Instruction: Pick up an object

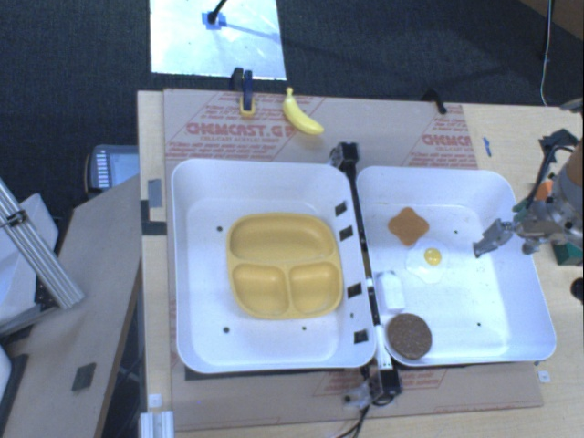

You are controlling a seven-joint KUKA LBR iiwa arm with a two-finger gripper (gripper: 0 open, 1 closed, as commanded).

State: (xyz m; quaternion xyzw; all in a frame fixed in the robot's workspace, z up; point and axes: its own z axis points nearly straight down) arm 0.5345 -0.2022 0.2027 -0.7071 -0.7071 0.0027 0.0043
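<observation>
The right bin (511, 199) holds a few small items. An orange-brown toast-like piece (408, 225) lies near its far left. A fried egg (429, 260) rests just below it. A small white block (391, 291) lies by the divider, and a round brown patty (410, 335) sits in the near left corner. My gripper (491, 238) hangs over the right side of this bin, right of the egg and apart from every item. Nothing shows in it.
The left bin (196, 245) holds a yellow divided plate (282, 265). A toy banana (302, 117) lies on the cardboard behind the bins, next to a yellow clamp (246, 94). The arm's wrist (558, 217) stands over the right bin's right wall.
</observation>
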